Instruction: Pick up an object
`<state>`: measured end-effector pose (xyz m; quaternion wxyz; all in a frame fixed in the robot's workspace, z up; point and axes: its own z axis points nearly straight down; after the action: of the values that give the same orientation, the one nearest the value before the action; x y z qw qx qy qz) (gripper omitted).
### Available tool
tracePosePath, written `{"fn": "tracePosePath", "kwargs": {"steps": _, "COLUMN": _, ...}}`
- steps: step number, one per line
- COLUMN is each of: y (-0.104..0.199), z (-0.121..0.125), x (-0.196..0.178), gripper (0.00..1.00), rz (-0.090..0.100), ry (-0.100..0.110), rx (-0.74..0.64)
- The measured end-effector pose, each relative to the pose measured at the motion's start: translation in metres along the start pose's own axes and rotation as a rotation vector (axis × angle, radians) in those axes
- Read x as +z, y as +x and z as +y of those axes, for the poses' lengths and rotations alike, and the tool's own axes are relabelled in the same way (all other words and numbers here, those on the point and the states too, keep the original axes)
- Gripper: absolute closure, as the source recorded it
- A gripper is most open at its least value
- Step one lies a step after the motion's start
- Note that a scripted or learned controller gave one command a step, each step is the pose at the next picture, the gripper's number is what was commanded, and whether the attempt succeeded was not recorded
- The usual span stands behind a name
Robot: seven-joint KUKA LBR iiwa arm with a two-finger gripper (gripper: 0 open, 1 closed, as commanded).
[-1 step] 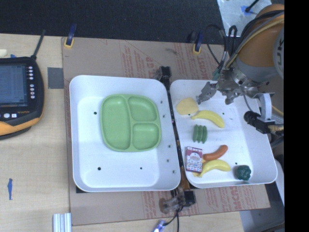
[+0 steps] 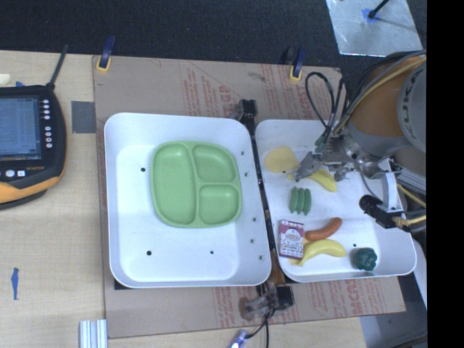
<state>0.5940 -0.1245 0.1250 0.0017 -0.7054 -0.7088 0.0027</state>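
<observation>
Gripper [image 2: 310, 167] slants down from the grey arm [image 2: 384, 114] into the right bin [image 2: 395, 263], its fingers slightly apart just beside a yellow wedge [image 2: 324, 182]. Beyond the tips lies a yellow chip [image 2: 280, 159]; green pods [image 2: 300, 200] lie below.

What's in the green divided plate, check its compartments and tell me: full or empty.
Empty. The green plate lies flat in the left bin, and all three compartments show only bare green.

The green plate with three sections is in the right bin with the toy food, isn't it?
Not quite. The camera view shows the green plate in the left bin. The toy food, like the banana and sausage, lies in the right bin.
</observation>
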Motion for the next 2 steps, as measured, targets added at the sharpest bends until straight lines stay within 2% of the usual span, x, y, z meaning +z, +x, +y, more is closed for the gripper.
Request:
{"fn": "tracePosePath", "kwargs": {"steps": 1, "y": 0.019, "z": -0.013, "x": 0.034, "gripper": 0.00, "rz": 0.001, "ry": -0.001, "rx": 0.000}}
{"fn": "tracePosePath", "kwargs": {"steps": 2, "y": 0.012, "z": 0.038, "x": 0.033, "gripper": 0.00, "rz": 0.002, "ry": -0.004, "rx": 0.002}}
